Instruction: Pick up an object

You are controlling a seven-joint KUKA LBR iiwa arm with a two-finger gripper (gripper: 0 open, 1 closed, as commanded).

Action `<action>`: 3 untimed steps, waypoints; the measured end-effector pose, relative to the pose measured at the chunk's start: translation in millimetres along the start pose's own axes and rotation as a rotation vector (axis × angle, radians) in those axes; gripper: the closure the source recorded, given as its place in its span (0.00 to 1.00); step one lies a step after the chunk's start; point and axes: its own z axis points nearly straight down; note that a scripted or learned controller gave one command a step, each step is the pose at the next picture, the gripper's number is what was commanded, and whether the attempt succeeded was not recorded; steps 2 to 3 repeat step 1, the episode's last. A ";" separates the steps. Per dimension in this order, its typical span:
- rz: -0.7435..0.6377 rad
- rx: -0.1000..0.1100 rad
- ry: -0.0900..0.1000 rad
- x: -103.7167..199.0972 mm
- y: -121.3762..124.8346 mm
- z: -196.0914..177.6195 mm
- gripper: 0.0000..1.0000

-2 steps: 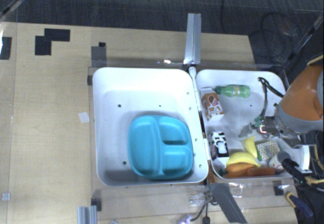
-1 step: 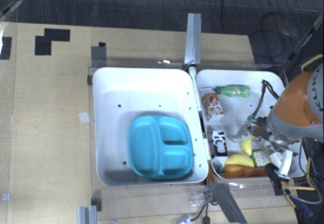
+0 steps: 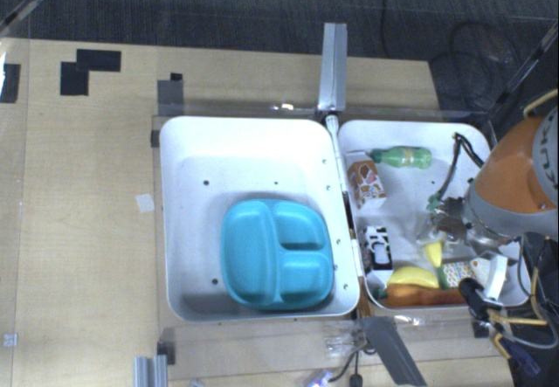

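Blue plastic catches the eye first: a divided tray (image 3: pixel 278 252) lies in the left bin (image 3: pixel 188 202), toward its near edge and right of centre, with its compartments facing up.

Across the shared rim, the right bin (image 3: pixel 410 136) holds a scatter of small things. Along its left wall a brown and white packet (image 3: pixel 367 183) sits near the far half, and a black and white item (image 3: pixel 377 247) lies nearer the front, just beside that wall. Close to the far edge a green bottle (image 3: pixel 401 157) rests on its side. In the near left corner a yellow banana (image 3: pixel 412 276) lies touching an orange-brown object (image 3: pixel 419 295) that runs along the front wall.

Further right, the gripper (image 3: pixel 444 221) reaches low into the middle of the bin, with a small yellow piece (image 3: pixel 432 253) just beneath it. Whether its fingers are apart or together cannot be told, and whether anything sits between them is unclear. The arm (image 3: pixel 520 180), grey with an orange band, covers the bin's right edge.
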 end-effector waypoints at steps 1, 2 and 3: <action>-0.035 0.018 -0.002 64.4 -24.6 -106.3 1.00; -0.035 0.018 -0.002 64.4 -24.6 -106.3 1.00; -0.035 0.018 -0.002 64.4 -24.6 -106.3 1.00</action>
